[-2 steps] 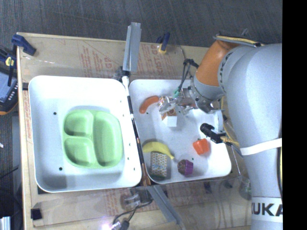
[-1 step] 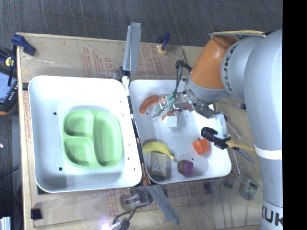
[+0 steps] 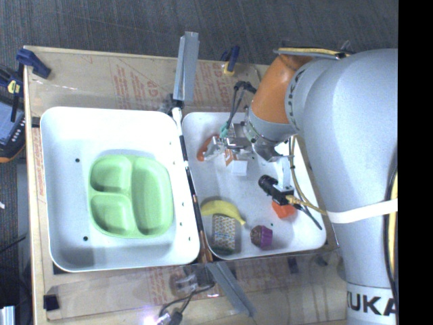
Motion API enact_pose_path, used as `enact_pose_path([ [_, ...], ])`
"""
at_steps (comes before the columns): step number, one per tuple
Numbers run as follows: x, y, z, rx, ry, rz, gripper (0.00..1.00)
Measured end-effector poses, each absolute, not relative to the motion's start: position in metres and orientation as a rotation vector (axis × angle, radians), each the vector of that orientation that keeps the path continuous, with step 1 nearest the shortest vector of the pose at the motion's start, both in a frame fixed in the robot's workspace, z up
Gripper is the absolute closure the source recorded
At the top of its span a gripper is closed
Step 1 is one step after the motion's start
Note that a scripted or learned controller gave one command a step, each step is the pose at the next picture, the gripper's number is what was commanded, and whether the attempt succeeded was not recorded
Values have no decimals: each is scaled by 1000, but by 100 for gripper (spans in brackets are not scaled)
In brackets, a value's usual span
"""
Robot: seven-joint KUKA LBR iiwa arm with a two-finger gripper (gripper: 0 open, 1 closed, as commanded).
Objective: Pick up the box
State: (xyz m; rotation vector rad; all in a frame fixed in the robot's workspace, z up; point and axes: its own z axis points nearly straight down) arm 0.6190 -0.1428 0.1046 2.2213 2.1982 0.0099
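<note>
I see gripper [image 3: 226,151] low in right bin [image 3: 203,124], near far edge; grip state unclear. Box [image 3: 225,233] at near edge, beside banana [image 3: 222,209], untouched. Pick not started.

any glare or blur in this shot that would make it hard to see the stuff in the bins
Camera view: the left bin glares bright white, washing out its rim; the green tray has soft, fuzzy edges; the banana and patterned box in the right bin read clearly, but the gripper area is small and cluttered, hard to resolve.
</note>
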Motion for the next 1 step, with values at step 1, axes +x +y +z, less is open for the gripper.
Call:
enact_pose_path([
  [1, 642, -108, 95, 2128, 2306, 2, 0],
])
